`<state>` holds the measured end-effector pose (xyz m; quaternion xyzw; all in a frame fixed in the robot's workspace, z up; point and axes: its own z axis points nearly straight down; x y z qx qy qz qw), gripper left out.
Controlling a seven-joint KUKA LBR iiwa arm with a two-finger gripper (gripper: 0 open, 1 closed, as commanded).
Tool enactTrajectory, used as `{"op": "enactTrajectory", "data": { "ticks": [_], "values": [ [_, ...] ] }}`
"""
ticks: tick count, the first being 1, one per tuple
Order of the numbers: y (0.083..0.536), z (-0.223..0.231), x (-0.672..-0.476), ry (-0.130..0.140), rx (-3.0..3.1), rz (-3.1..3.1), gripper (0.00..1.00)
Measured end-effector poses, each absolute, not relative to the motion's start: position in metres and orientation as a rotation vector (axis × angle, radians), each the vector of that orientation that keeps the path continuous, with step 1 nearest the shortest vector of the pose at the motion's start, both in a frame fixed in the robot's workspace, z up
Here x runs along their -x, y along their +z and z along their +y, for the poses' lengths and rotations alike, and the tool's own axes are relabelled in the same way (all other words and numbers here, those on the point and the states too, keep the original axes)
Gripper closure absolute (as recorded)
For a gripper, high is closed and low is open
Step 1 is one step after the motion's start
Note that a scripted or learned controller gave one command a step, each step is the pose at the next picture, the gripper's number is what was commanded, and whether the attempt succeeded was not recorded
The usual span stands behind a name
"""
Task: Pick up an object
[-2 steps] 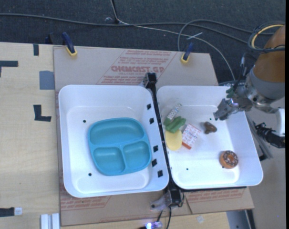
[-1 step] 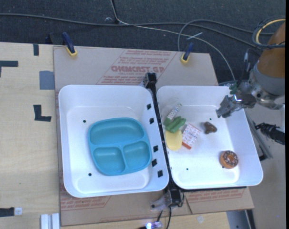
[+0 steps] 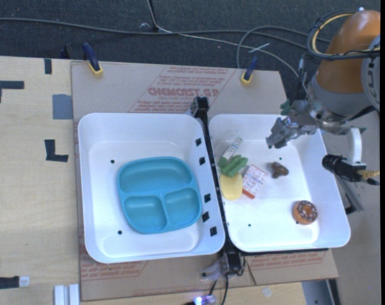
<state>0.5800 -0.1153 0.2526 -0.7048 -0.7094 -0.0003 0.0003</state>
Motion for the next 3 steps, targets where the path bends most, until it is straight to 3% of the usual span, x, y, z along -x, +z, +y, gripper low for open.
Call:
{"op": "enactTrajectory", "data": {
  "ticks": [2, 3],
  "values": [
    [0.230, 0.000, -0.605, 0.002, 2.214, -2.227, 1.00],
    [0.220, 0.053, -0.626, 0.001, 2.215, -2.227, 1.00]
  ]
}}
